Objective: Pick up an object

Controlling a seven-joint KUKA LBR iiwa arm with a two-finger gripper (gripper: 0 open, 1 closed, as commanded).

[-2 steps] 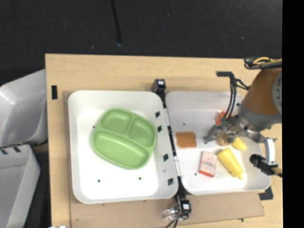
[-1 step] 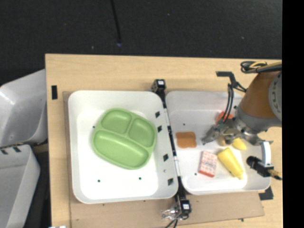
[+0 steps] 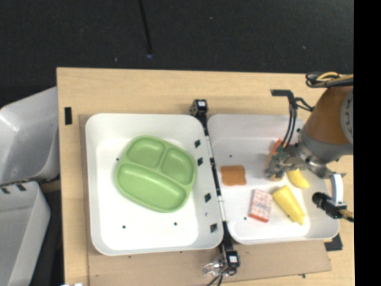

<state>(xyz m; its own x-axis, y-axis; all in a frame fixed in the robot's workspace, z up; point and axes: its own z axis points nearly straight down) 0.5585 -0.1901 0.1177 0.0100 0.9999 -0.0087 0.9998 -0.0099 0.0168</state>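
In the right bin (image 3: 238, 231) lie a brown toast-like slab (image 3: 233, 175), a small pink-and-white box (image 3: 260, 205), a long yellow piece (image 3: 289, 204) and a smaller yellow piece (image 3: 298, 178). My gripper (image 3: 275, 167) hangs low over the bin's right half, just left of the smaller yellow piece and right of the brown slab. Something small and orange-red (image 3: 277, 145) shows just above the gripper. The arm's wrist covers the bin's right part.
The left bin (image 3: 101, 231) holds a green divided plate (image 3: 156, 173). A black post (image 3: 199, 107) stands at the back between the bins, and clips run along the seam. Black cables (image 3: 292, 115) arc over the right bin's back edge.
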